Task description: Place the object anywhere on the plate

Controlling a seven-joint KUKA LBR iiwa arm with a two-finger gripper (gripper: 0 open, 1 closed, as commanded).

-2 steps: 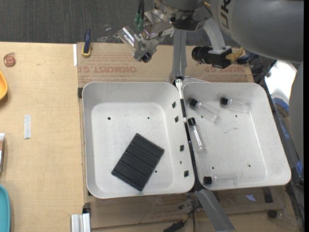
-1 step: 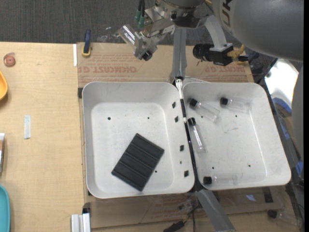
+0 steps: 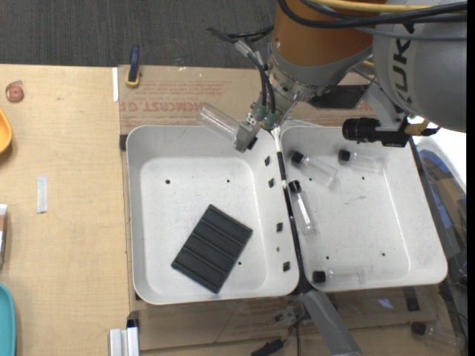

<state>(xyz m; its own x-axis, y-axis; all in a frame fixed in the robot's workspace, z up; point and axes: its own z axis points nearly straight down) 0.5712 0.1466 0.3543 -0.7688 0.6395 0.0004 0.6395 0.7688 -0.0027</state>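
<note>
A black ribbed plate (image 3: 213,248) lies flat and askew on the floor of the left bin (image 3: 148,221). My gripper (image 3: 246,136) hangs over that bin's back right corner, near the divider between the bins. It is shut on a clear plastic tube (image 3: 217,119), which sticks out up and to the left from between the fingers, above the bin's back rim. The tube is well above and behind the plate, apart from it.
The right bin (image 3: 415,221) holds several clear tubes with black caps: one (image 3: 312,166) near its back left, one (image 3: 300,207) along the divider, one (image 3: 338,275) at the front. A blue clamp (image 3: 133,63) stands on the cardboard behind the left bin.
</note>
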